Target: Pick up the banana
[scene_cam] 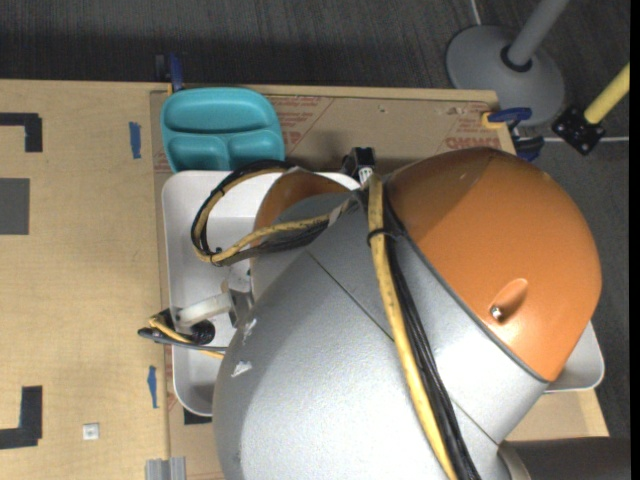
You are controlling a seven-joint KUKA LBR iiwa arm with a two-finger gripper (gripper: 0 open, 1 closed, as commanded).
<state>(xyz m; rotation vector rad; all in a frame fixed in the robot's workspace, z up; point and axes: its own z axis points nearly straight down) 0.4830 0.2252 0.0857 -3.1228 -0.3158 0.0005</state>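
Grey robot arm with a domed orange band (500, 258), nearest the lens, fills the frame from the 3 o'clock edge to the centre and hides most of both bins. Bundle of yellow and black cables (400, 318) runs along the arm from 6 o'clock toward centre, then loops out in a black arc toward 10 o'clock. Shallow white plastic bin (180, 258), left of centre, shows its left wall and a strip of floor. Two-finger gripper (238, 298) sits low over that floor at about 8 o'clock from the frame's centre, largely masked by the arm; its opening cannot be told. Banana, the task's item, cannot be made out on the floor that shows. Teal moulded plastic tray (222, 128) with two recesses rests at 11 o'clock, touching the bin's far rim. Tan cardboard-coloured bench top (80, 268) with black corner marks and blue tape tabs extends to 9 o'clock. Grey round stand base (495, 63) on dark carpet lies at 1 o'clock.
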